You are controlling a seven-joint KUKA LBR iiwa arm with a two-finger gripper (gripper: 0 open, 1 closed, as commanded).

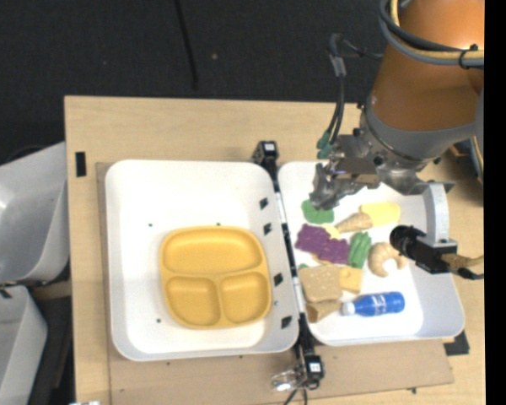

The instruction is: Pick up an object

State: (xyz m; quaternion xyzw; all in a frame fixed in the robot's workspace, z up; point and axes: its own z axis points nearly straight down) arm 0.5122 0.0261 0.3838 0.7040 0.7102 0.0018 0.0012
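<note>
A pale wooden table (84,125) is standing on a dark floor (152,32), with a whitish plastic shape (17,218) showing past its left edge. Two shallow white bins are sitting side by side on it, joined along the middle by black clips.

The left bin (126,192) is carrying a yellow divided tray (215,275), which is lying flat near its centre.

The right bin (434,315) is holding a loose cluster of small things. A green piece (318,213) is lying at the upper left of the cluster, with a purple piece (320,243) just below it and a smaller green piece (359,248) beside that. A beige piece (352,223) and a yellow piece (379,213) are lying to the right of the first green one. Lower down, a tan bread slice (323,283) is touching a yellow square (351,278), a pale curved piece (381,261) is lying near them, and a blue bottle (375,304) with a white cap is lying on its side near the front wall.

The arm (426,66) is reaching in from the right, its orange band uppermost and the wrist pointing down over the back left of the right bin. The jaws are hanging directly above the green piece, very close to it; how wide they are standing cannot be told, and nothing is visibly between them.
</note>
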